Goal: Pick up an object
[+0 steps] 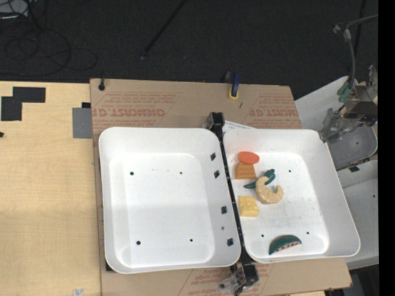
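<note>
1. looking down at the bench, i see every loose object sitting in the right bin (333, 184), bunched toward its left half close to the divider (225, 184) between the two bins.

2. the cluster reads like this — an orange disc (249, 158) at the top, an orange block (245, 171) touching it just below, a yellow block (249, 206) further down, and a pale curved piece (270, 193) to their right with a small teal piece (266, 179) lying across its upper edge.

3. set apart from all that, a dark green wedge (285, 243) lies near the front wall of the same bin, its long axis running roughly left to right with a slight tilt.

4. the left bin (117, 196) has only its white floor and a few dark dots to offer.

5. the arm's hardware (349, 113) sits at the far right, beyond the right bin's back corner and off the bin floor; i can't make out the gripper there, so whether it is spread or closed i cannot tell.

6. the relation that counts — everything pickable lies to the left of and nearer the front than that hardware, so i judge the coming move to be a reach leftward and down into the right bin.

7. my guess is the green wedge or the yellow block makes the cleaner target, since each has free floor around it, while the pale piece and teal piece overlap.
</note>
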Action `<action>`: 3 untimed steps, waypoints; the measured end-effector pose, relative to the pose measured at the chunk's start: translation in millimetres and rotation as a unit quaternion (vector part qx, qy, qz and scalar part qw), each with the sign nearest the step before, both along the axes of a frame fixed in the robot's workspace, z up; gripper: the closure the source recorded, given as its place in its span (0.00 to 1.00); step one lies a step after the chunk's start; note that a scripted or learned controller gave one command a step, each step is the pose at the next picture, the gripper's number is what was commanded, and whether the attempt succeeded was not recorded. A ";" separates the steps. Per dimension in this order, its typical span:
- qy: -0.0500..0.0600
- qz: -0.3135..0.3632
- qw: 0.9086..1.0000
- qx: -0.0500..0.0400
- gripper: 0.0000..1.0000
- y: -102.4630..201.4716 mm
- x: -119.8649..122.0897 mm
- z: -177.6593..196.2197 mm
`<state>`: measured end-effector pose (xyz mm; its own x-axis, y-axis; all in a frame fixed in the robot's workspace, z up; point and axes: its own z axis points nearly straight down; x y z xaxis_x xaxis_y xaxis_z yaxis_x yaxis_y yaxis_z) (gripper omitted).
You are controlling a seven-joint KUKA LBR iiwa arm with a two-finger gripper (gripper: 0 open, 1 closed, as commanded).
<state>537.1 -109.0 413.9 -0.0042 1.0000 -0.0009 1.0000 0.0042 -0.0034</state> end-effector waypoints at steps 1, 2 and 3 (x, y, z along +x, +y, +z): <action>-0.004 -0.005 1.000 -0.002 1.00 -75.0 -13.0 67.3; -0.004 0.001 1.000 0.001 1.00 -5.3 -17.9 127.9; 0.007 0.001 1.000 0.002 1.00 62.4 -33.1 -4.1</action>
<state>504.0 -46.6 409.7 -0.0061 1.0000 0.0033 0.9998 0.0061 -0.0175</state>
